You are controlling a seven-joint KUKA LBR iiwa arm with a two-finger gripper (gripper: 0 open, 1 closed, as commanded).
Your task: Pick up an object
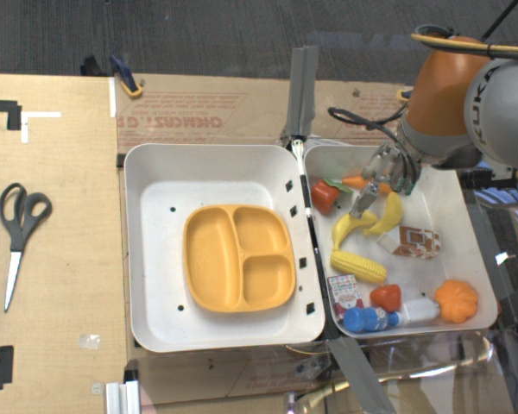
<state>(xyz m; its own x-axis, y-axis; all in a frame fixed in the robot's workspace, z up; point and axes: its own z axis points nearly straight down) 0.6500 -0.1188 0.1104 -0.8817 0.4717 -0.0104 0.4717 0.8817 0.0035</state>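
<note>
Hovering over the right bin [466,197], the hand [369,198] is pinching the top of a banana [356,228] beside a tomato [325,196].

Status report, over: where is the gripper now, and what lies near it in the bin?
Gripper low in right bin, over banana. Nothing visibly held. Red pepper and corn cob close by. Yellow tray in left bin.
</note>
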